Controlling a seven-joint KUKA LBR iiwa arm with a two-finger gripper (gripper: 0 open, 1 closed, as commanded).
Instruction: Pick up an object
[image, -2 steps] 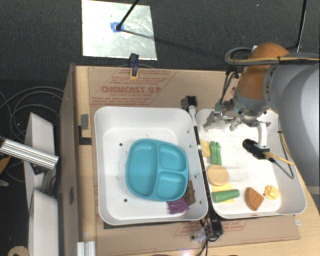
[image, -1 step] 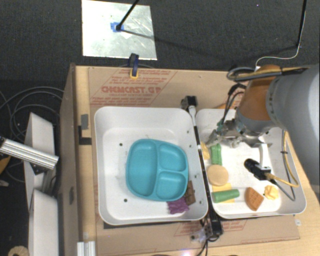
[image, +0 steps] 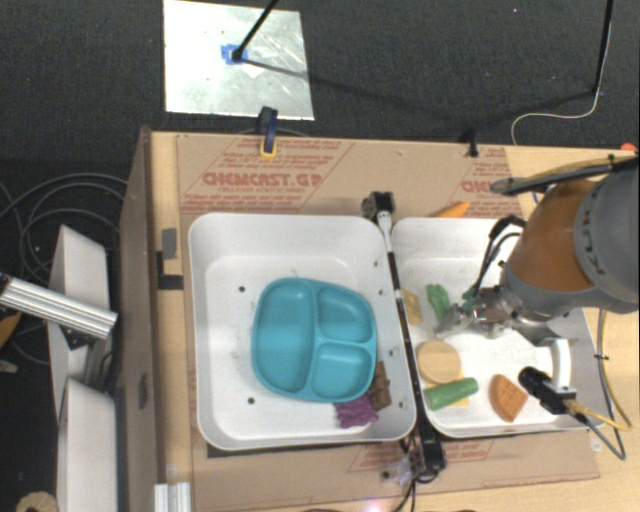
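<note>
Reaching: gripper (image: 468, 312) low in right bin (image: 470, 232).
Nearest: green piece (image: 438, 300), just left of gripper, long axis up-down.
Fingers: probably apart; I cannot tell.

Claw (image: 462, 315) low, arm from right

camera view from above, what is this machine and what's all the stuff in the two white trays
You are looking down at a slant on a bench with two shallow white bins. The grey and orange shape on the right is a robot arm reaching in; its claw hangs over the right bin, and whether it holds anything cannot be told. The left bin has a teal divided plate, with a purple piece and a brown piece beside it. The right bin has a small green piece, a tan round disc, a green cylinder and an orange wedge.
</note>
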